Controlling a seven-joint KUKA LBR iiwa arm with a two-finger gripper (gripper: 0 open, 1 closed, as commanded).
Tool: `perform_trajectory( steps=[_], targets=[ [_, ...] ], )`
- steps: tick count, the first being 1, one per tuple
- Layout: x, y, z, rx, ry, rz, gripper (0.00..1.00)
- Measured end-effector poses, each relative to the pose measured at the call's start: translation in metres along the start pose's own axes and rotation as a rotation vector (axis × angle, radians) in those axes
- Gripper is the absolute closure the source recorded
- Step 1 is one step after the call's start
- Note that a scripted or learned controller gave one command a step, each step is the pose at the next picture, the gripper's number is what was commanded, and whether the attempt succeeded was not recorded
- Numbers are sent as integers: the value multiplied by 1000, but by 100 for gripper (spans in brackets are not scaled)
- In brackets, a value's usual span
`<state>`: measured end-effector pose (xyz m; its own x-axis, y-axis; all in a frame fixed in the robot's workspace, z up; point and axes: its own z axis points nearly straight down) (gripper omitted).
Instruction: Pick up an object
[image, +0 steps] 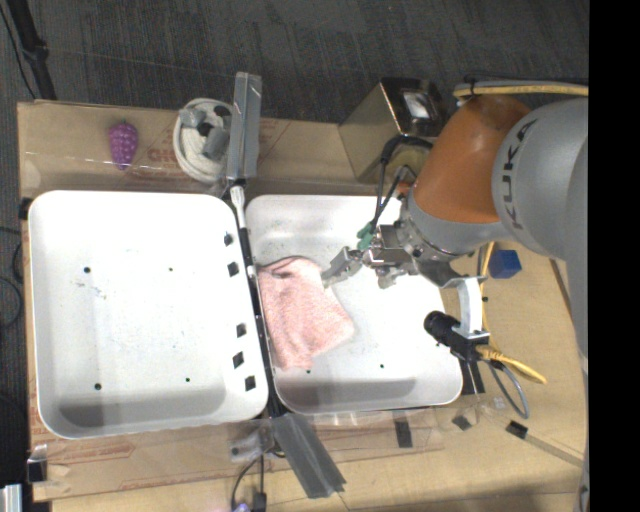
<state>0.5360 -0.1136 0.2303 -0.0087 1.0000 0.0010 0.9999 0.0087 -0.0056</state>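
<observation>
A crumpled pink cloth (303, 312) lies in the right bin (400, 385), against its left wall. My gripper (362, 272) hangs over the right bin's back half, just right of the cloth's upper corner. Its left fingertip (337, 268) is close to the cloth's edge, and the other finger (388, 278) stands well apart from it. The gripper is open, with nothing between the fingers. The arm's orange band (462, 165) rises behind it to the right.
The left bin (60, 300) adjoins the right bin along a grey divider bar (250, 300). On the bench behind the bins lie a purple object (123, 143) and a white coil (202, 135). A brown box (385, 118) stands behind the right bin, and a blue item (506, 264) sits to its right.
</observation>
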Motion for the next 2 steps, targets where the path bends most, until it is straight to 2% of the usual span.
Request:
perform_trajectory(
  steps=[1,2],
  targets=[
    [-32,5,102,1,0,21,0],
    [-14,45,138,-4,-1,-21,0]
  ],
)
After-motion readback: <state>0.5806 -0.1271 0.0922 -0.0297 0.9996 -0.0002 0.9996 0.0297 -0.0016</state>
